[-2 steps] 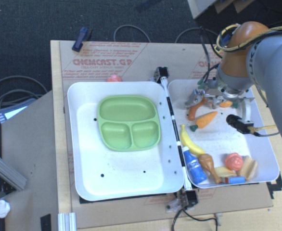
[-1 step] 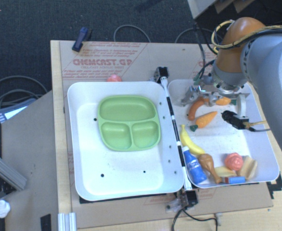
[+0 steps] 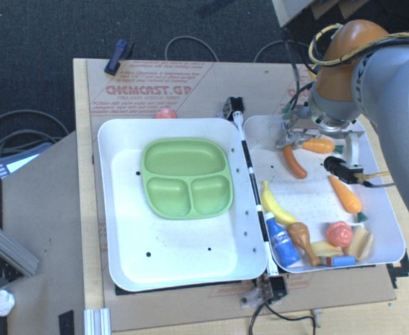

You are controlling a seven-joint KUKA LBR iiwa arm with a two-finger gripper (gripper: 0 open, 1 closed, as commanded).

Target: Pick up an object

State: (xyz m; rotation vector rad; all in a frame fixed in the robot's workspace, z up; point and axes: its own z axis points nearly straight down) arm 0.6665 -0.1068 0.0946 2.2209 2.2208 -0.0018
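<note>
Camera view: we see the claw low over the right bin's far end; we cannot tell how it is set or if it has hold of anything. Just beside it lie an orange piece and a sausage. A carrot lies near the right wall. Banana, blue bottle, drumstick and red tomato crowd the near end. The left bin bears a green divided plate. Both sit on the bench.
</note>
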